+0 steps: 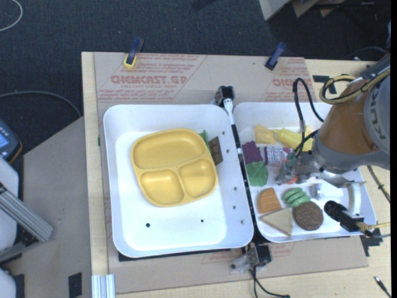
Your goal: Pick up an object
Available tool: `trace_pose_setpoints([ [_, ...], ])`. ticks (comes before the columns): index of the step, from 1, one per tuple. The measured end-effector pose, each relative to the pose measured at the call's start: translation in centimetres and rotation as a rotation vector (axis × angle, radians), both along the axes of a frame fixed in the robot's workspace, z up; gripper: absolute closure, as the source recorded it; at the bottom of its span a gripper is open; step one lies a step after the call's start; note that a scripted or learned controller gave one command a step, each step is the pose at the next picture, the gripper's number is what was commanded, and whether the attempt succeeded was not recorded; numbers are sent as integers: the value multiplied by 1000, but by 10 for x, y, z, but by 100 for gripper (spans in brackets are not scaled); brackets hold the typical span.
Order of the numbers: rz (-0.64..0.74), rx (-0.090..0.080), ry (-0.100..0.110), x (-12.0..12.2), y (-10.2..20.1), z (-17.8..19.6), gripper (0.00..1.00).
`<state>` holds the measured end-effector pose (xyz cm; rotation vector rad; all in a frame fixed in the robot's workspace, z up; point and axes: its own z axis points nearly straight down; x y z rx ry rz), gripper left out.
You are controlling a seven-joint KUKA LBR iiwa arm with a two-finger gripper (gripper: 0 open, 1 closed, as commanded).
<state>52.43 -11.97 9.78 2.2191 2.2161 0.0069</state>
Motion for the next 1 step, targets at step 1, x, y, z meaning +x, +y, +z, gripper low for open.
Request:
trace_pose_setpoints([
  [1, 2, -2, 2, -1, -6, 61, 100],
])
